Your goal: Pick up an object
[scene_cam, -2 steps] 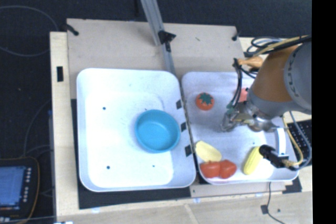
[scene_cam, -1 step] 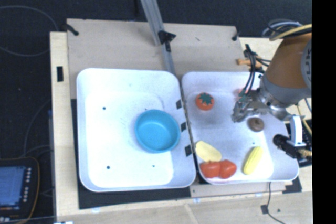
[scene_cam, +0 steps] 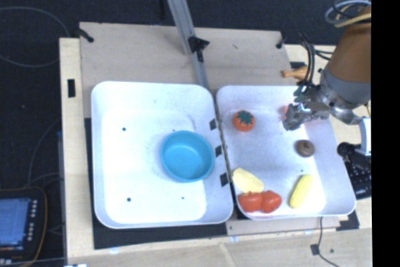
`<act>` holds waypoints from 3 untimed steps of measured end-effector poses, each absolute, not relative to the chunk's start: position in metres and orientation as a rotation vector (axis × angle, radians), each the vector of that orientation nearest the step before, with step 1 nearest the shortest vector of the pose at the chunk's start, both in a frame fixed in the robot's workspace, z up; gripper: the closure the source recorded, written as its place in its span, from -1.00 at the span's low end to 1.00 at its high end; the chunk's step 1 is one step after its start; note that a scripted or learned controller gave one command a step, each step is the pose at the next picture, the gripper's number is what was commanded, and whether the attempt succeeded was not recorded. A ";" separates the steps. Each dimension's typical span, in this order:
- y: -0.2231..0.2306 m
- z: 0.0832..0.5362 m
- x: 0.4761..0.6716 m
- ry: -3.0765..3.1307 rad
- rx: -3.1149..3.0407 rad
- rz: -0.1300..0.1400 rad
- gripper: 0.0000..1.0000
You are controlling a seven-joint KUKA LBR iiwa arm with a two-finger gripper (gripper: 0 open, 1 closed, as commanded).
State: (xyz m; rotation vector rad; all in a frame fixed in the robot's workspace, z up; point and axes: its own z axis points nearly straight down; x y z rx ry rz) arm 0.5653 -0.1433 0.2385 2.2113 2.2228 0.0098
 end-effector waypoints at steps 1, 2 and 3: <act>-0.144 0.295 0.567 2.224 2.209 0.010 1.00; -0.086 0.292 0.580 2.228 2.210 0.004 1.00; -0.039 0.274 0.579 2.231 2.214 -0.001 1.00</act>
